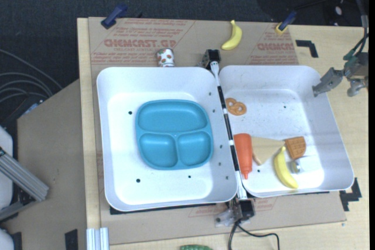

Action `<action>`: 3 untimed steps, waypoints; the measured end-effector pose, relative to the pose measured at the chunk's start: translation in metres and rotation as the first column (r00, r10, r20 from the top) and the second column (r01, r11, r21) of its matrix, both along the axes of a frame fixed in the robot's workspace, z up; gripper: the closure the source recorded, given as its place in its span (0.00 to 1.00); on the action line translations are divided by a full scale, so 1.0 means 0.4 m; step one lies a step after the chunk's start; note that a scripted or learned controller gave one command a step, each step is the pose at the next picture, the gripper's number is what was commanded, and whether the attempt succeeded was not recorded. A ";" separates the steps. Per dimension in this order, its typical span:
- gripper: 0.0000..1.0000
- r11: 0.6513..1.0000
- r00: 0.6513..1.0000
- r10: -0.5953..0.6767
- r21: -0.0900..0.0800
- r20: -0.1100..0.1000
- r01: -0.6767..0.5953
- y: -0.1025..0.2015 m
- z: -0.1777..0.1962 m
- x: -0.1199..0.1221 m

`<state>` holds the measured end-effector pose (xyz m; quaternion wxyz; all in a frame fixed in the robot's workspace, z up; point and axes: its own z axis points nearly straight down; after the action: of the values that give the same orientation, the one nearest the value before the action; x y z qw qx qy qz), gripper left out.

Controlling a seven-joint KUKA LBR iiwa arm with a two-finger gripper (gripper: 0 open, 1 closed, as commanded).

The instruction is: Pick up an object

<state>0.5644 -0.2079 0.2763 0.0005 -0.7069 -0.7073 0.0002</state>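
The right bin (pixel 304 82) holds a brown pretzel (pixel 235 106) near its left wall. An orange carrot-like piece (pixel 243 154) lies along that wall. A yellow banana (pixel 285 168), a brown waffle-like square (pixel 296 147) and a pale flat wedge (pixel 266 149) sit in the bin's front part. My gripper (pixel 341 84) hangs over the bin's back right rim, open, with nothing between its fingers. It is well apart from all these objects.
The left bin (pixel 117 91) holds a blue divided plate (pixel 174 133). On the bench behind the bins lie a second banana (pixel 232 37) and a small patterned can (pixel 166 57). Blue clamps (pixel 114 16) (pixel 285 22) grip the back edge.
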 end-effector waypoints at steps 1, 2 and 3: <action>0.00 1.000 1.000 0.001 0.001 -0.002 -0.001 0.003 -0.291 0.124; 0.00 1.000 1.000 0.001 0.002 -0.003 -0.001 0.139 -0.482 0.186; 1.00 1.000 1.000 0.001 0.001 0.000 -0.001 0.137 -0.453 0.188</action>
<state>0.6398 -0.1530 0.0951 0.0007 -0.7065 -0.7077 -0.0001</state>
